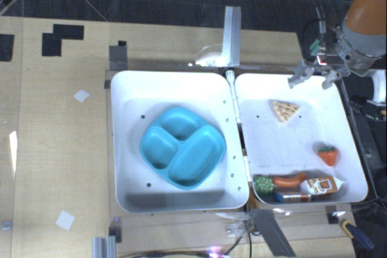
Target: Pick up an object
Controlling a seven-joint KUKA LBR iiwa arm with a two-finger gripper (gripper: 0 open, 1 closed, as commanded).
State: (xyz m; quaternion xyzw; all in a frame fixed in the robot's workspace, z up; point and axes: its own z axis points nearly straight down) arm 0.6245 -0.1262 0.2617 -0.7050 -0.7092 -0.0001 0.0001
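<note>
the fingers hang spread apart w/ nothing in them over the back edge of the right bin, so it's the reach step, & next i think they must drop onto the pizza slice nearby & squeeze.

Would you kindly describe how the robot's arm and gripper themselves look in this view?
The arm has a broad orange band above a grey wrist section. Dark cables loop beside it. The gripper ends in two slim, light grey metal fingers.
</note>
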